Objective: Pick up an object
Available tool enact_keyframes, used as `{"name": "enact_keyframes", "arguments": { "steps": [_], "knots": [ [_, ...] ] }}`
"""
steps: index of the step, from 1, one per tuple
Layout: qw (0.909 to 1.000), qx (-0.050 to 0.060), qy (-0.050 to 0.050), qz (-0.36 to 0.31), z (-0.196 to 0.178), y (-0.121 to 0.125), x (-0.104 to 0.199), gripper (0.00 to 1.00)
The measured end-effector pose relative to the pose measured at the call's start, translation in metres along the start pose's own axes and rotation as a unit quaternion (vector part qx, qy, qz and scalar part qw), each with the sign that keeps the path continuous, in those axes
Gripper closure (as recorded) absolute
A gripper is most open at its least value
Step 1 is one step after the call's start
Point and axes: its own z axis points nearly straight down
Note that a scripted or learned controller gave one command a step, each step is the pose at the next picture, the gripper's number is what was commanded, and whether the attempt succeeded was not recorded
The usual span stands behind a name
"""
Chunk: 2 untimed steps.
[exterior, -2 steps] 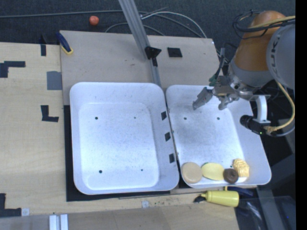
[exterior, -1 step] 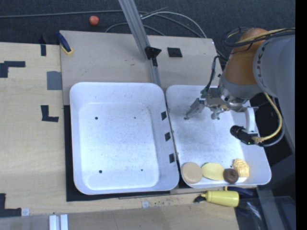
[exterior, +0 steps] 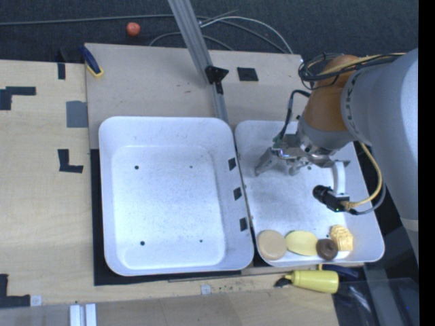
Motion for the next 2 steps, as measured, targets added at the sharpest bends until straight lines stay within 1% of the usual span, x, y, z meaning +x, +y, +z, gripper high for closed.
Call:
{"name": "enact_keyframes", "arguments": {
  "steps": [1, 2],
  "knots": [
    [1.0000, -0.002, 0.000, 0.000, 0.016, 0.000, 0.000, 0.00],
    [1.0000, -0.002, -0.001, 0.000, 0.005, 0.000, 0.000, 1.00]
  ]
}}
